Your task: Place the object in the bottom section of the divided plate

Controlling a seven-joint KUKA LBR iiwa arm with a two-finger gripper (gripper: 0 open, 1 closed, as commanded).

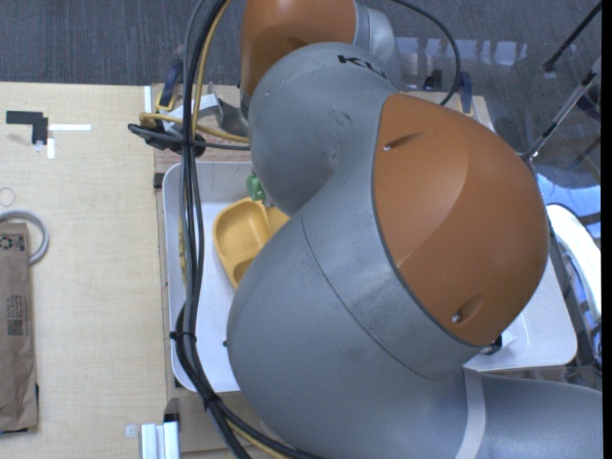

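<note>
The arm (382, 285) covered most of the white bin (172, 256), so I could not tell how the jaws stood or what they held. The yellow plate (239, 237) lay in that bin, partly hidden; a blind release could perhaps miss its bottom section.

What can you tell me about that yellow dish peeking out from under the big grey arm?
The yellow dish looks like smooth plastic, a divided plate. One rounded, shallow compartment with a raised rim shows, plus a sliver of a second at its upper right. It lies flat on the floor of the white bin, near the bin's left wall. The grey arm covers the rest of it. A small green thing sits just above its top edge; whether they touch is unclear.
</note>
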